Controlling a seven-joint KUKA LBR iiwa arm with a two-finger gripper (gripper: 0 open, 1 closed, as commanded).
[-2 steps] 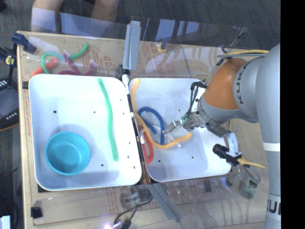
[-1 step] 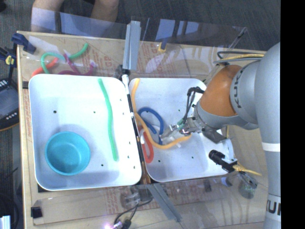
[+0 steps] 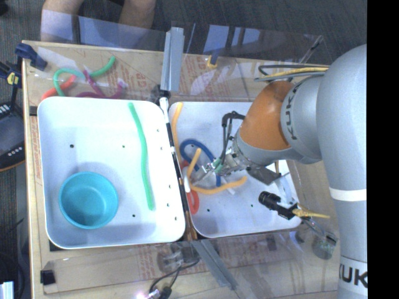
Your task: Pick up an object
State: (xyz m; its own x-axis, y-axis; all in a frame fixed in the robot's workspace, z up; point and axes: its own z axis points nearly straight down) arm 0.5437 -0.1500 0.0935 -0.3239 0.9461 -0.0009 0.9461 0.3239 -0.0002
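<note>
Arm low over the right-hand bin, tool among flexible tubes.

Two white bins sit on the desk (image 3: pixel 112 254). The left bin (image 3: pixel 50 167) holds one teal bowl (image 3: pixel 88 199) at 7 o'clock and one long green tube (image 3: pixel 143 154) toward 3 o'clock. The right bin (image 3: pixel 249 226) holds a tangle at its 9 o'clock side: one blue looped tube (image 3: pixel 194 148), two or three orange tubes (image 3: pixel 219 188) and a red piece (image 3: pixel 193 202). The tool (image 3: pixel 218 167) rests over this tangle; whether it grips anything cannot be told.
</note>
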